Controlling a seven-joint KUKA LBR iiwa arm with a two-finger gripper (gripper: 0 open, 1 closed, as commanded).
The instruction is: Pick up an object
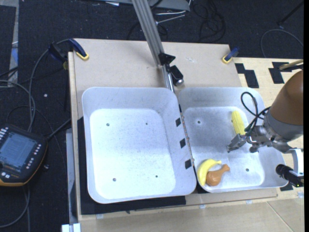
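Note:
In the right bin (pixel 212 105) a yellow corn cob (pixel 237 122) lies near the far right side. A yellow banana (pixel 206 168) and a brown drumstick-shaped piece (pixel 216 174) lie together at the bin's near left corner. My gripper (pixel 240 143) hangs low over the right bin's middle, just below the corn cob and to the right of the banana. I see nothing between its fingers. The grey arm with its orange band (pixel 292 100) reaches in from the right.
The left bin (pixel 96 100) stands beside the right one, their rims meeting in the middle. A slanted metal pole (pixel 152 35) rises behind the bins. Clamps sit at the bench's far corners, and a handheld pendant (pixel 17 153) lies off to the left.

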